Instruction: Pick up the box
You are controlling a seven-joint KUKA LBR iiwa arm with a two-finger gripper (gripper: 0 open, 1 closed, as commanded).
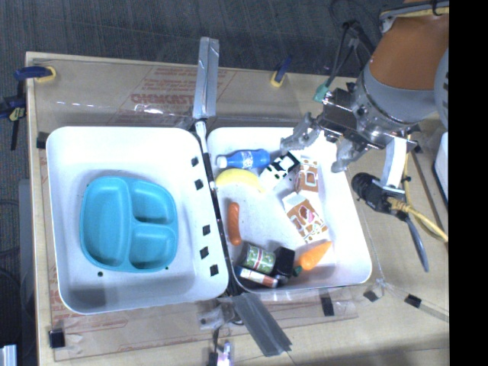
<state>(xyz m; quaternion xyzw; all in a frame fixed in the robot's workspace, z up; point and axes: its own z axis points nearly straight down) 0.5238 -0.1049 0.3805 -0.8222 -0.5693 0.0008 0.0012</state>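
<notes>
Two white boxes with brown print lie in the right bin (347,204). One box (308,176) sits near the far right, and a second box (305,214) lies just in front of it. My gripper (318,150) hangs over the bin's far right corner, just beyond the nearer-to-it box. Its two grey fingers (296,139) are spread apart, open, with nothing between them. A black-and-white checkered item (283,166) lies beside the first box, under the left finger.
The right bin also holds a blue bottle (244,159), a yellow fruit (238,180), an orange stick (234,221), a carrot (314,255), a green can (259,259) and a black block (284,261). A blue divided tray (130,223) lies in the left bin (61,158).
</notes>
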